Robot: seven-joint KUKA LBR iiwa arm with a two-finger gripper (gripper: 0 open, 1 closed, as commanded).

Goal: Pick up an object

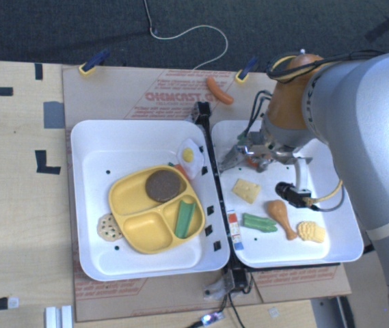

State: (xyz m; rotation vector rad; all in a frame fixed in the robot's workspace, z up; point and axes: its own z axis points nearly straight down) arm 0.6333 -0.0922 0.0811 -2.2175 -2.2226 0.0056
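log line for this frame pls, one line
end effector: over right bin, near its left wall | holding: nothing seen | nearest: cheese wedge | left bin: yellow tray

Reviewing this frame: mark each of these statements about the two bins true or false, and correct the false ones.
1. The yellow divided plastic tray lies in the left white bin. True.
2. A brown round patty rests on that tray. True.
3. The toy chicken drumstick lies in the left bin. False: it lies in the right white bin, beside the yellow ridged toy piece.
4. The orange toy sausage sits inside the right bin. False: it lies on the cardboard behind both bins.
5. The pale yellow cheese wedge lies in the right bin. True.
6. The chocolate-chip cookie lies on top of the patty. False: it lies on the left bin's floor, at the tray's left edge.
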